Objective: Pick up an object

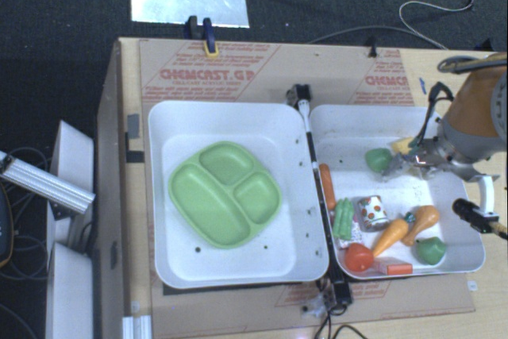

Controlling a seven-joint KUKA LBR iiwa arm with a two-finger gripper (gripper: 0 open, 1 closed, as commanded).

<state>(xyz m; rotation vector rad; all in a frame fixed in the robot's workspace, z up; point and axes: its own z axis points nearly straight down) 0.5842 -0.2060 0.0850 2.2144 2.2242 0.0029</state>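
From above, the desk carries two shallow white bins side by side: the left white bin holds a pale green three-part plastic plate near its middle, and the right white bin holds a scatter of toy food. The grey arm with its orange band reaches in over the desk's right edge, and its pincer sits low in the right bin, just beside a round green toy in the bin's upper half; whether its tips are apart or together cannot be told from here. Along the bin's left wall lies a slim orange stick-shaped toy, with a green ridged toy beside it. Near the bin's front edge are a red round toy, an orange carrot-shaped toy, a small white-and-red spotted block, a second orange toy and a green rounded toy.
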